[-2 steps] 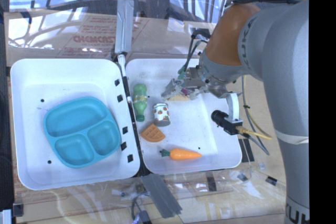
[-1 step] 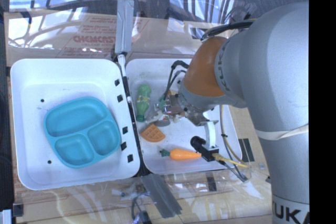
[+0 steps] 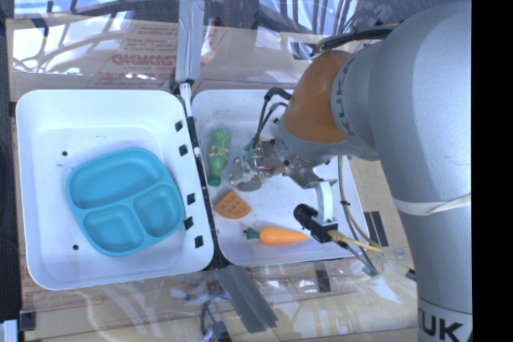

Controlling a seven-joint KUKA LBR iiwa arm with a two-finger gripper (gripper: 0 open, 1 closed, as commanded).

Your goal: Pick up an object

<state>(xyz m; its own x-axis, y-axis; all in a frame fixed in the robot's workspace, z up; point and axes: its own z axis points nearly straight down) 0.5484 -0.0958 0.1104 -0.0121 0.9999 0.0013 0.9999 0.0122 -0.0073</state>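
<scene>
Camera view: grey arm [image 3: 401, 100] with orange band reaches in from right over right bin [image 3: 240, 104]. Gripper [image 3: 252, 171] low in that bin, beside green bottle [image 3: 218, 156]; claw state cannot tell, tips blurred among metal parts. Waffle piece [image 3: 232, 206] lies just below gripper, apart from it. Toy carrot [image 3: 276, 235] near bin's front edge, next to black fitting [image 3: 309, 222]. Left bin [image 3: 48, 116] carries blue divided plate [image 3: 124, 199], well apart from gripper.
</scene>
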